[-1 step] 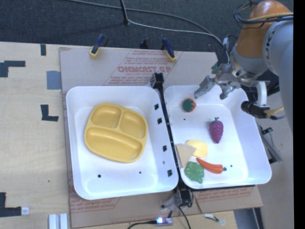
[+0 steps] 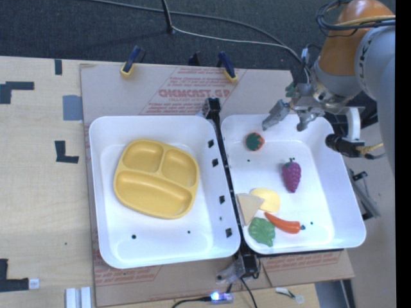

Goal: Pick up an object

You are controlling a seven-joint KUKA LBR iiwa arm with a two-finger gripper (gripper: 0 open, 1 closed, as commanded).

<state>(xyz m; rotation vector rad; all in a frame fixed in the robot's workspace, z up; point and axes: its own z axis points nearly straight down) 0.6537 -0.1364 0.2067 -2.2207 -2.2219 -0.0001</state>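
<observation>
End effector (image 2: 288,117) hung splayed and released over your right bin's (image 2: 340,191) far rim, strawberry (image 2: 255,141) just beside, grapes (image 2: 291,175) apart.

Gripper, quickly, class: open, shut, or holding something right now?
Gripper: open, its two fingers spread apart over the far edge of the right bin, with nothing between them.
</observation>
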